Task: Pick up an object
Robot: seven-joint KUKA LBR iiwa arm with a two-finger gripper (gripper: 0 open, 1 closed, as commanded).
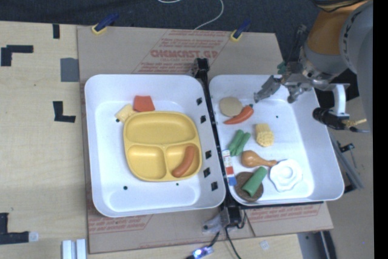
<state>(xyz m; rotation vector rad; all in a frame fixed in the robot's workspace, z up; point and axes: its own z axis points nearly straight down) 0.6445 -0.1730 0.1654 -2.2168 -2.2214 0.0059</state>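
End effector [262,94] hovers over the right bin [315,148], upper area, just beside the red chili pepper [239,115]; grip state: cannot tell. Pepper lies near the tan disc [230,106]. Suggest descending straddling its narrow width, clear of the disc.

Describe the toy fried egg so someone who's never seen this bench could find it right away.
Look in the right white bin, the one nearer the grey arm. Go to its near right corner: the fried egg lies there, beside the drumstick and a brown patty. It is the only white piece with a yellow yolk; its neighbours are brown, green or orange.
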